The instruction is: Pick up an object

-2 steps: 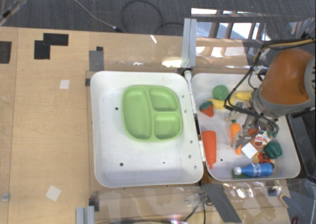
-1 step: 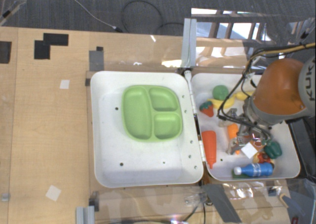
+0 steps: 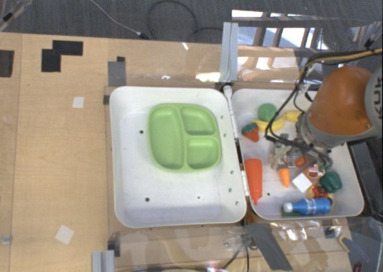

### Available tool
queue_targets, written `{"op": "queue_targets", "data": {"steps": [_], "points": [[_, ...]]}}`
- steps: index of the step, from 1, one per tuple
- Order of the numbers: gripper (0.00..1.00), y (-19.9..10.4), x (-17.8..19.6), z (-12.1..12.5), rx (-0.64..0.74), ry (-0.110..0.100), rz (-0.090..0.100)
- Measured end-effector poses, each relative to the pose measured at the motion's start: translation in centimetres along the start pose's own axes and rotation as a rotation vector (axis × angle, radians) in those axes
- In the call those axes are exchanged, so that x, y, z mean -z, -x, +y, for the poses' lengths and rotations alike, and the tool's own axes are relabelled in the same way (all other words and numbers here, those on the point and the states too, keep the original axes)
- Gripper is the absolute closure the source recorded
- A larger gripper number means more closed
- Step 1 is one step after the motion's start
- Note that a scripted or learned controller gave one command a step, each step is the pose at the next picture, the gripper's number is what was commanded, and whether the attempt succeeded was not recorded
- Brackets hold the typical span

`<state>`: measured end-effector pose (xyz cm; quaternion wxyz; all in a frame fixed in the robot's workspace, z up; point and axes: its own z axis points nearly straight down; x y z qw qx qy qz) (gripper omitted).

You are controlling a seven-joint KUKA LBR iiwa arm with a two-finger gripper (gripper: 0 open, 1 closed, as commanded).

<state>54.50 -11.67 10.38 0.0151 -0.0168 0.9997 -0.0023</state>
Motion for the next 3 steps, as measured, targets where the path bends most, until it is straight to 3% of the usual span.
{"op": "queue_targets", "data": {"steps": [1, 2, 3], "points": [[1.00, -4.4, -1.0, 0.4, 0.305, 0.002, 0.002], [0.00, -4.5, -1.1, 0.4, 0.306, 0.003, 0.006], [0.00, 4.0, -1.1, -1.3, 0.483, 0.010, 0.017]]}}
